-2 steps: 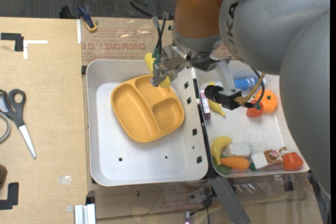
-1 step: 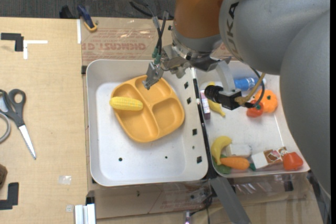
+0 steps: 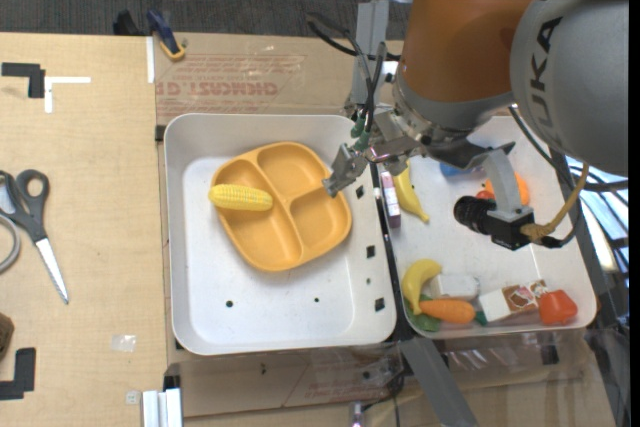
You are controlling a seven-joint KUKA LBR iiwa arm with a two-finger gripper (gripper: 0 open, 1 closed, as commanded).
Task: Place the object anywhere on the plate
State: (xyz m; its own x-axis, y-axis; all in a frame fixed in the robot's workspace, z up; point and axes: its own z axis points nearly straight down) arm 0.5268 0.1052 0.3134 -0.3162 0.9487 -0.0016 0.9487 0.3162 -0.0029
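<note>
Bins [image 3: 190, 245] sit on a pale wooden bench [image 3: 80, 175] with scissors [image 3: 35, 225]; hand [image 3: 345, 170] state unclear.

The arm [image 3: 560, 35] is chunky: a big glossy orange dome up top with a grey shell next to it, "KU" in black letters on the grey. Black and yellowish cables loop over the dome. The gripper [image 3: 345, 170] is thin grey metal with some loose wiring.

Right bin [image 3: 575, 260] partly hidden by arm [image 3: 500, 25], scissors [image 3: 30, 225] perhaps cut off at left edge
</note>
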